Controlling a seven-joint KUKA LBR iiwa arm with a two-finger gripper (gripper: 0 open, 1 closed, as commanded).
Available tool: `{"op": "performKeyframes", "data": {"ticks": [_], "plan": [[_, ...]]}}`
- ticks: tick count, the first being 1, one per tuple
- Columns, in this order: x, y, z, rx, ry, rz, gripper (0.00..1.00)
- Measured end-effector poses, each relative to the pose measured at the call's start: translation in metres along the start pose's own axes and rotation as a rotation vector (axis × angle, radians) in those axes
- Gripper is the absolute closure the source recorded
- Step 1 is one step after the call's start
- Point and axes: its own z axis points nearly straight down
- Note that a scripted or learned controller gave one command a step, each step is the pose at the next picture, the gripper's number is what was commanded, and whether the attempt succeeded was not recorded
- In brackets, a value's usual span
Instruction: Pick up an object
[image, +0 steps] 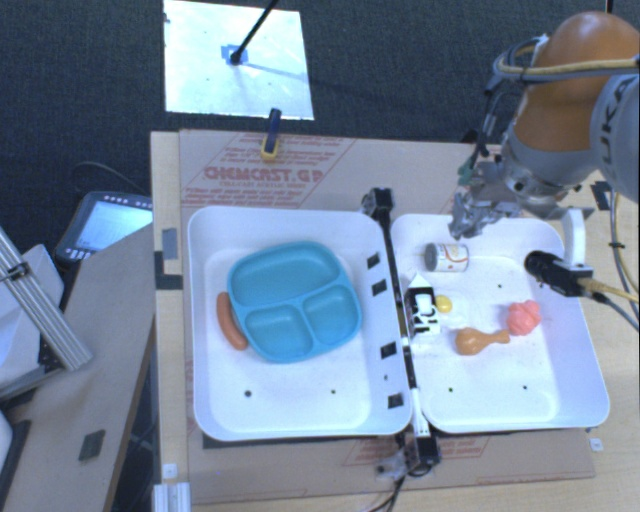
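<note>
End effector (468, 218) hangs just behind the small can (446, 257), at the far end of the right bin (585, 400). Nothing seen in it; spread or pressed together, cannot tell.

The can lies on its side and is the nearest candidate, I judge. Risks:
- It rolls away on contact because the rounded side gives poor purchase.
- A descent from here lands behind the can and closes on nothing.

Black-and-white block (422, 310) and yellow piece (443, 303) sit in front of the can. A rolling can could knock into them.

Orange drumstick (480, 340) lies further in front and the pink toy (523, 317) well apart from the can.

Blue tray (295, 300) and sausage (231, 320) lie across the divider from the can, out of play.
</note>
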Motion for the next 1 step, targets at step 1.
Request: {"op": "performKeyframes", "data": {"ticks": [1], "plan": [[0.0450,-0.0029,0.0022,0.001,0.000,0.001,1.00]]}}
